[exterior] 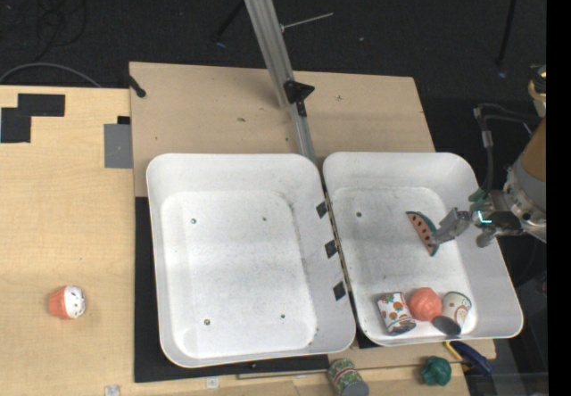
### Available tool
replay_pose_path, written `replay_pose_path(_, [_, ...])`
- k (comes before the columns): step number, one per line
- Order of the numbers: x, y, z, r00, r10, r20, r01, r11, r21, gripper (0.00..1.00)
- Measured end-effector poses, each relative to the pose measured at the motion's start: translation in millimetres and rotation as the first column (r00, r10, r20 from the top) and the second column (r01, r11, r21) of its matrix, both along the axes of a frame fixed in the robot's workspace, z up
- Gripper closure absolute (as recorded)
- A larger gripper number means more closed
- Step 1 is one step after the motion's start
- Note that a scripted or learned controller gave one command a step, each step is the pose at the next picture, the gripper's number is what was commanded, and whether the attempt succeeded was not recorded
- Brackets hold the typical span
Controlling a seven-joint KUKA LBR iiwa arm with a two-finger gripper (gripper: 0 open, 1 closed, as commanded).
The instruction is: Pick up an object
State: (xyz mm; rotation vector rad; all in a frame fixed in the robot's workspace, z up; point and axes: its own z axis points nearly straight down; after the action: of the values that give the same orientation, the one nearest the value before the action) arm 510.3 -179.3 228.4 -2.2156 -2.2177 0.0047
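Note:
In the right bin (384,180), a reddish-brown striped wedge (419,226) lies near the middle. My gripper (464,231) reaches in from the right edge and is open over the bin's right side. Its left finger (446,226) touches the wedge's right edge, while the other finger hangs well apart near the bin wall. Nothing sits between them. At the bin's front lie a small patterned can (394,312), a red ball (426,302), a white round piece (458,304) and a dark grey bit (446,325).
The left bin (232,207) stands beside the right one. A metal rail (272,37) slants in from the back between them. A green lump (435,371) and a can (343,376) sit on the bench in front. A red-white ball (67,302) lies far left.

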Motion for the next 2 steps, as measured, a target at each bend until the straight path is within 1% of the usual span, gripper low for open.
replay_pose_path(1, [0.7, -0.8, 2.0, 1.0, -0.002, 0.005, 0.002, 1.0, -0.002, 0.0])
replay_pose_path(2, [4.8, -4.3, -43.6, 1.0, -0.001, 0.0, 0.001, 1.0, 0.0, 0.0])
